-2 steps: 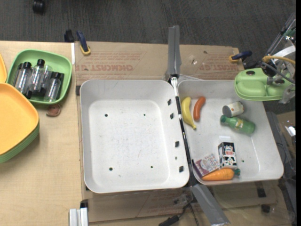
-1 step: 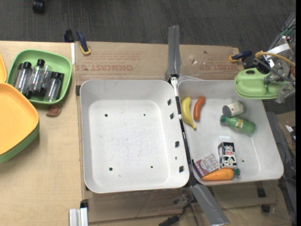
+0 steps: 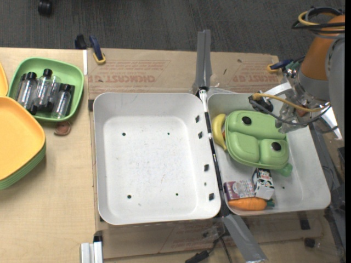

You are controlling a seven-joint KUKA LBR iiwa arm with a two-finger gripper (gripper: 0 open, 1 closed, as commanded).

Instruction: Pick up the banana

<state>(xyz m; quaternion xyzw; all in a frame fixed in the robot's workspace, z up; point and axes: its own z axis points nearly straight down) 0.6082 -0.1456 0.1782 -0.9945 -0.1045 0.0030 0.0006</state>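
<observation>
At the far left of the desk (image 3: 66, 163), a stack of orange plates (image 3: 16, 141) is running off the edge of the view, and just behind it a green tray (image 3: 74, 78) is holding several small dark-capped bottles (image 3: 44, 93) lying side by side. To the right of these, the left bin (image 3: 153, 212) is sitting beside its twin, the two meeting along a central divider. In the right bin (image 3: 307, 196), the banana (image 3: 219, 130) is lying against the left wall, close to the divider, with a green frog-like toy (image 3: 255, 138) (two dark spots on top) pressing against its right side and partly covering it. Toward the near edge of that bin, a small purple-and-white packet (image 3: 239, 189) is lying next to a little white carton (image 3: 265, 184), and an orange carrot-like piece (image 3: 248, 204) is resting along the front wall. At the right, the grey arm with its orange band (image 3: 318, 59) is reaching in over the bin's back right corner, and the claw (image 3: 285, 119) is hovering just beside the green toy, well apart from the banana; cables are crowding it, so I cannot tell how it is set.
</observation>
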